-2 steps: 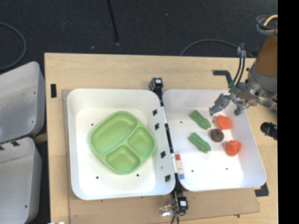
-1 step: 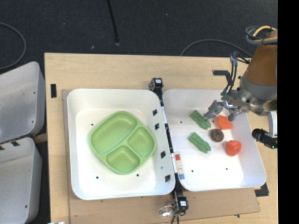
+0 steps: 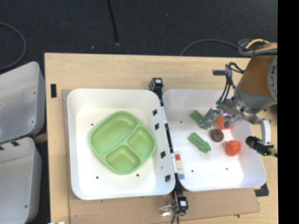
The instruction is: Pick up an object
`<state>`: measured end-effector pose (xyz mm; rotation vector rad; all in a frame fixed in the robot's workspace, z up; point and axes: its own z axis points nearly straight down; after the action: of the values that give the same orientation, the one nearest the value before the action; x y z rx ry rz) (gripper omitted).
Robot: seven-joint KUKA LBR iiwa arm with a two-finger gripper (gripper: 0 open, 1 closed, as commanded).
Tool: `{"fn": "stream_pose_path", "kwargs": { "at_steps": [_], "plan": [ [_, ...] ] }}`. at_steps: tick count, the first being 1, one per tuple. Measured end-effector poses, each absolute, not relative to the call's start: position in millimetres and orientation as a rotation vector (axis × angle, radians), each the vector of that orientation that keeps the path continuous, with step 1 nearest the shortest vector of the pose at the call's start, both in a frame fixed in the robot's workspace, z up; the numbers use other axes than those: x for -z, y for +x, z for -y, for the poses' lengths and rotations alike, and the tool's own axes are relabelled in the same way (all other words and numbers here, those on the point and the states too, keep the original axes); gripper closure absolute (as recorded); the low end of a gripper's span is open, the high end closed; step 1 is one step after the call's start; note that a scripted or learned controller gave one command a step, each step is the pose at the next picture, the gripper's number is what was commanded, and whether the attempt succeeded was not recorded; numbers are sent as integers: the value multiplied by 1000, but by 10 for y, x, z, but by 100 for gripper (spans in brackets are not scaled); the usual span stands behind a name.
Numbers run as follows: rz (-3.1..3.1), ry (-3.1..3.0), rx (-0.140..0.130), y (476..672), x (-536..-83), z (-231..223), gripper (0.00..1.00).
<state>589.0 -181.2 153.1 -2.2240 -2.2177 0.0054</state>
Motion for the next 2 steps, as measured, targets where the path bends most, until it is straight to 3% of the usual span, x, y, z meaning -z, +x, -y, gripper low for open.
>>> {"fn": "stream_pose_path", "kwargs": {
  "at_steps": [1, 2],
  "plan": [
    [2215, -2228, -4, 5888, -1011, 1826, 0],
    [2215, -2235, 2, 5901, -1149, 1835, 100]
  ]
}}
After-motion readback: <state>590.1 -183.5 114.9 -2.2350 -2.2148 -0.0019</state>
